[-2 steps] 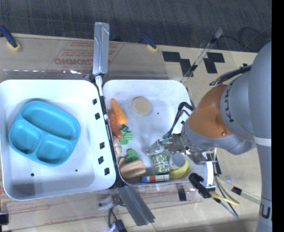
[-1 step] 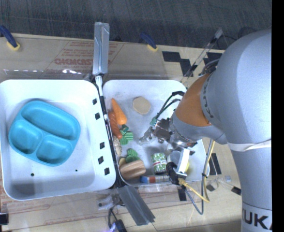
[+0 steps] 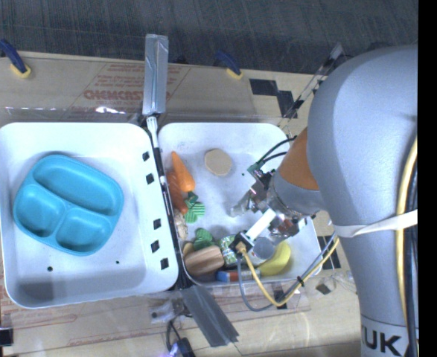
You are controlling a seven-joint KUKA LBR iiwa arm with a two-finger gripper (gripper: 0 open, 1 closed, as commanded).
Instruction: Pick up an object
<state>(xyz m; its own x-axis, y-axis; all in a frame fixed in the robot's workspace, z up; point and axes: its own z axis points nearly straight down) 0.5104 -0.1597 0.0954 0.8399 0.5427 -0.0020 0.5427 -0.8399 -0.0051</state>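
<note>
My arm (image 3: 367, 147) looms closest, a grey bulk reaching in over the right bin (image 3: 203, 134). Below it my hand (image 3: 243, 204) hangs low above a bare patch of that bin's floor. I cannot tell from here whether the hand is released or clenched, and I see nothing in it. The pickable things lie around it. A tan disc (image 3: 219, 162) sits alone, near and up-left of the hand. A banana (image 3: 279, 260) lies at the near edge, partly under my wrist. A carrot (image 3: 179, 172) rests against the dividing wall, with a small green piece (image 3: 194, 211) just beside it. A wood block (image 3: 203, 259) is packed in with other bits in the near corner. The left bin (image 3: 24, 136) holds a blue plate (image 3: 68, 202). I judge the main risk to be closing on bare floor, since nothing lies straight below me. The flat disc could slip out, and the crowded corner could jam or give me two things.
</note>
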